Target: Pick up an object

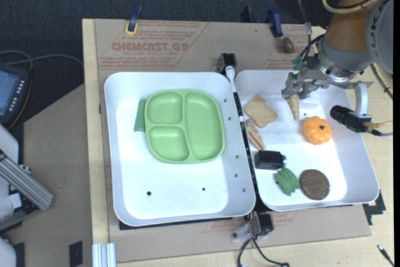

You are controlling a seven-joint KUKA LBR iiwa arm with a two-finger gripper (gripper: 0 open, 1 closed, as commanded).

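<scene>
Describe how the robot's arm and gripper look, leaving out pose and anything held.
The arm is a thick, rounded grey casing with a broad orange band above the wrist. A thin pale cable loops over the orange part. Below it, a grey metal wrist carries the small two-finger gripper, slim, metallic and pale-tipped, with green wiring beside it.

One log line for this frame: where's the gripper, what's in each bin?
gripper: above right bin, holding nothing visible | right bin: orange pumpkin toy, tan bread slice, round brown patty | left bin: green divided plate
</scene>
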